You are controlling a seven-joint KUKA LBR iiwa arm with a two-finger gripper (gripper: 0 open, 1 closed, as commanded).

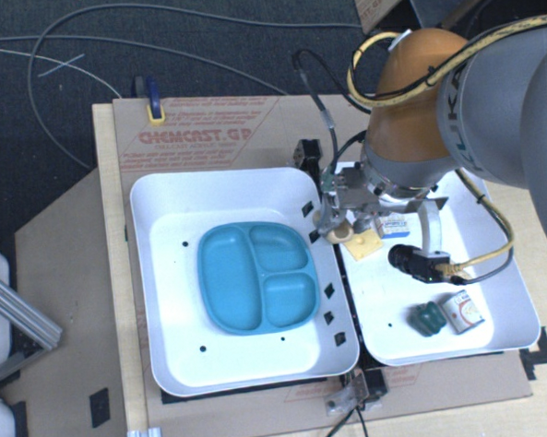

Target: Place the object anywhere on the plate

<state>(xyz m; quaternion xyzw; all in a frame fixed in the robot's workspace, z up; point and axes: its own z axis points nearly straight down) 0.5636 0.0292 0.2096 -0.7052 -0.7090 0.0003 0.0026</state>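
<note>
A blue divided plate (257, 276) lies in the middle of the left bin (171, 358). My gripper (337, 225) hangs low over the near-left part of the right bin (502, 333), close to the wall between the bins. A pale yellow wedge-shaped object (364, 244) lies just right of and below the gripper, partly under it. Whether the gripper touches the wedge cannot be told. The arm's orange band and grey body cover the back of the right bin.
In the right bin's front sit a small dark green object (428, 319) and a white and red little can (465, 311) side by side. A small white and blue packet (395, 226) lies by the wrist. The plate holds nothing.
</note>
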